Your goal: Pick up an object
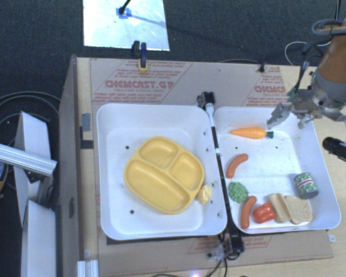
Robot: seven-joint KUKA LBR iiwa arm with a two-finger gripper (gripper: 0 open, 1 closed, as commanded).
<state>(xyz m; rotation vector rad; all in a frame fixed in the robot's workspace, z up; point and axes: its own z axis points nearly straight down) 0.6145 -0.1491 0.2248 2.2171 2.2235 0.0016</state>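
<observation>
The right bin [277, 154] holds several toy foods. An orange carrot [249, 133] lies near its far edge, and a sausage [237, 165] lies below it. Toward the front are a green broccoli [238, 191], a second sausage [248, 211], a red tomato [264, 213], bread slices [293, 208] and a small can [306, 184]. My gripper [290, 118] hovers over the bin's far right corner, just right of the carrot's green tip. It is open, with nothing between its fingers.
The left bin [118, 126] holds a yellow divided plate [163, 173] with a small pale yellow piece [204, 194] at its right rim. A black clamp [207, 100] sits where the bins meet. The arm's body [337, 68] stands over the right edge.
</observation>
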